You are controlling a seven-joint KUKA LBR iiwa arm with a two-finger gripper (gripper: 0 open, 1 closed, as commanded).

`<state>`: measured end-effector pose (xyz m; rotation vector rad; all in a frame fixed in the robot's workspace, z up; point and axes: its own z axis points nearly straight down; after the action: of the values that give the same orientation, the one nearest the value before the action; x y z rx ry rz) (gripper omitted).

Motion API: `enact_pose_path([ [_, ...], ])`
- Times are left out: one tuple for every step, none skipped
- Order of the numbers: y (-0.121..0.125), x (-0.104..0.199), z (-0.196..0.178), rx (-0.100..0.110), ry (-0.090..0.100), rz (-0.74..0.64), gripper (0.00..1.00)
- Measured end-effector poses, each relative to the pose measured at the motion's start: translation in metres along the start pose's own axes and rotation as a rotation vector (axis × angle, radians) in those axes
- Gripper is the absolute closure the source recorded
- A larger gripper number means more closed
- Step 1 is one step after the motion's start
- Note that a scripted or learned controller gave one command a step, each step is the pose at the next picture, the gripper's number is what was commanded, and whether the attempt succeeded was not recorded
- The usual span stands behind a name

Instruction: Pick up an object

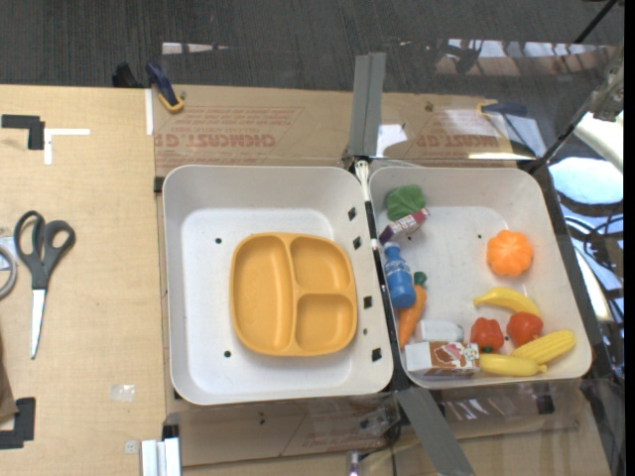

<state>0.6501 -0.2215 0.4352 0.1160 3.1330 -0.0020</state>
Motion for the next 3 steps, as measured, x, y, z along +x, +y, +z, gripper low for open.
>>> enact_pose_path([
  [-0.004, 0.052, -0.043, -0.002, 0.001, -0.417, 1.0],
  [-0.012, 0.149, -0.031, -0.002, 0.003, -0.514, 1.0],
  [-0.006, 0.085, -0.057, -0.004, 0.0, -0.994, 1.0],
])
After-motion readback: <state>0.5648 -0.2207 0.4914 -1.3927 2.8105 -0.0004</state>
